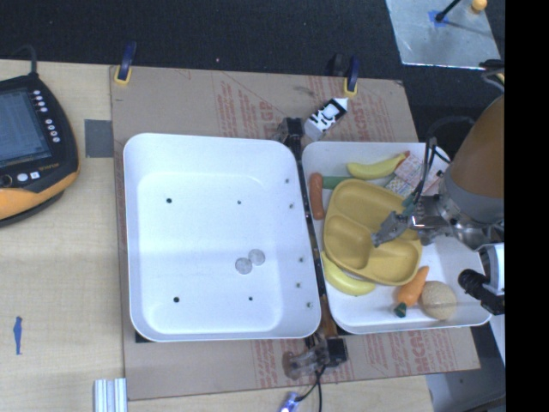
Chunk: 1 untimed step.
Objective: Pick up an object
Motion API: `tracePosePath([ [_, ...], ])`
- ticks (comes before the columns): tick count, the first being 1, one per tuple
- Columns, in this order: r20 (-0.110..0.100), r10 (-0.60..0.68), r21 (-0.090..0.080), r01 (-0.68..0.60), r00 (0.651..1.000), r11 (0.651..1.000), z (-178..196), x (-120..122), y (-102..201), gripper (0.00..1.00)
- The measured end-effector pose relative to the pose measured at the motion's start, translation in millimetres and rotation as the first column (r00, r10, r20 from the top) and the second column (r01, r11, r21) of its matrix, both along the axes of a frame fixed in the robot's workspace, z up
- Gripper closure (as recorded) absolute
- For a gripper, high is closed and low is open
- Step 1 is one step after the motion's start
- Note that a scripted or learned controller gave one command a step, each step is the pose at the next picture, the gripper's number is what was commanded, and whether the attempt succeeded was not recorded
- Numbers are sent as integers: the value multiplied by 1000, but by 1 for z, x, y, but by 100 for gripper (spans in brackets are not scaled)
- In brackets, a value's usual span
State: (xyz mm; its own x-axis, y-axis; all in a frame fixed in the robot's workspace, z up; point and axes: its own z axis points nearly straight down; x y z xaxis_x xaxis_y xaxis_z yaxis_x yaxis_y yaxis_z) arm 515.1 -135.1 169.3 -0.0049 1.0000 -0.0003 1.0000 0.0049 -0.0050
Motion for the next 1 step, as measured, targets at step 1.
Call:
tracePosePath([
  [1, 6, 0, -2, 0, 1000, 1000, -62, 16, -19, 0],
])
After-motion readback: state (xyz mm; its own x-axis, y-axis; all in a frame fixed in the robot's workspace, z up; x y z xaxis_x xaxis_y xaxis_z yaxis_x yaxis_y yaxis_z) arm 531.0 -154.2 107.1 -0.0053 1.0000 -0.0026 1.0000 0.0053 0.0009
